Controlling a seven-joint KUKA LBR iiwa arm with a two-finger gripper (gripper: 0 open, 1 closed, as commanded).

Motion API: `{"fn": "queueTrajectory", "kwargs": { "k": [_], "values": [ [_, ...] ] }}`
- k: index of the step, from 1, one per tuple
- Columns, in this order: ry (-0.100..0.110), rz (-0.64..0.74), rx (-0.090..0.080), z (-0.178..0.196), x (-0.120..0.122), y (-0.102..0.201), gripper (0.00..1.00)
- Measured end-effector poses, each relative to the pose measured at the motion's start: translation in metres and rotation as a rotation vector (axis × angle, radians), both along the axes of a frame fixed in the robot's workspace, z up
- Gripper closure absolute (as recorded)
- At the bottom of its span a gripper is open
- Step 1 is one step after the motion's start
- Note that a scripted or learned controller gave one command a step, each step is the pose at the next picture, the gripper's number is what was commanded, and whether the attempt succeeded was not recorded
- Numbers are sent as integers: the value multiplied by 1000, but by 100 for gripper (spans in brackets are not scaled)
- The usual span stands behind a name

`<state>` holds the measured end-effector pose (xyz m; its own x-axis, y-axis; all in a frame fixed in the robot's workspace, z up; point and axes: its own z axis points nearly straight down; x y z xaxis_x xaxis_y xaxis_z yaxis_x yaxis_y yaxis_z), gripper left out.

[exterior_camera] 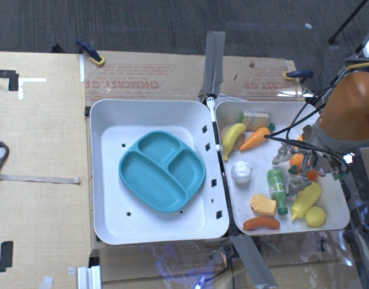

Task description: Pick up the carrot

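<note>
Fingers of the gripper hang low over the right bin, amid dark cables and close above the green bottle and yellow squeeze bottle; whether they are released or clenched I cannot tell, since they blur into the clutter beneath, and nothing is plainly seen between them. The carrot lies well apart from them, toward the bin's far left corner, tilted, touching or just beside the banana and near the corn cob. To do this step well, I judge the arm should cross toward that corner, align the fingers across the carrot's narrow width near its thick middle, and descend without catching the banana. The left bin holds a blue divided plate.
</note>
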<state>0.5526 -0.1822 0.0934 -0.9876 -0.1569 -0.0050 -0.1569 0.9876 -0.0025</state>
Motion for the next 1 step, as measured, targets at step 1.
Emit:
{"fn": "queueTrajectory", "kwargs": {
  "k": [1],
  "values": [
    [-6,6,-2,11,3,2,100]
  ]
}}
